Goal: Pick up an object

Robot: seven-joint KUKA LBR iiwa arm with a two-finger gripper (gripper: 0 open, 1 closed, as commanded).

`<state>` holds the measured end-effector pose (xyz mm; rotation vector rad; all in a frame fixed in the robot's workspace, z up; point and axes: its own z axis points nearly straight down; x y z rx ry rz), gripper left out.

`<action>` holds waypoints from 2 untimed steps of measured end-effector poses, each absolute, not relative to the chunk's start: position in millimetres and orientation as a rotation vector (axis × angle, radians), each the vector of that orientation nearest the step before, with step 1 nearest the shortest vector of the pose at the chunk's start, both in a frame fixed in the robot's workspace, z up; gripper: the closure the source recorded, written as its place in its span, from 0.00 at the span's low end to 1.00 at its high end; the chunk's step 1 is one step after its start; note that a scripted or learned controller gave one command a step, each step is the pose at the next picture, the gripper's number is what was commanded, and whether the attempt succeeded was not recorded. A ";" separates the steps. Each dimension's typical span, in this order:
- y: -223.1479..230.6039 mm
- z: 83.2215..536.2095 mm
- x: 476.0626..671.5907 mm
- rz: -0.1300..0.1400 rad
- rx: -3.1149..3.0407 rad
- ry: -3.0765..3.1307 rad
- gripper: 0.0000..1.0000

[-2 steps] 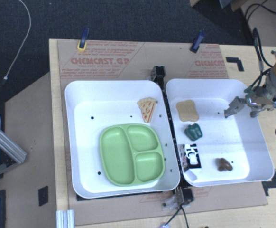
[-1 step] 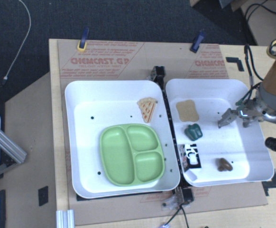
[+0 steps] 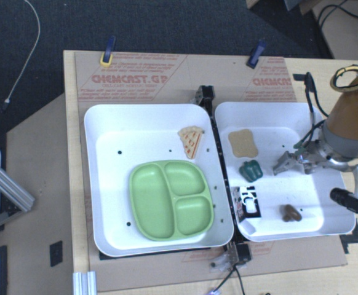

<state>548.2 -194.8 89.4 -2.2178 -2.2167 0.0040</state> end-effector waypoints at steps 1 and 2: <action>-195.3 103.4 550.1 -0.001 -2.222 -2.223 1.00; -191.1 152.8 541.5 0.000 -2.223 -2.223 1.00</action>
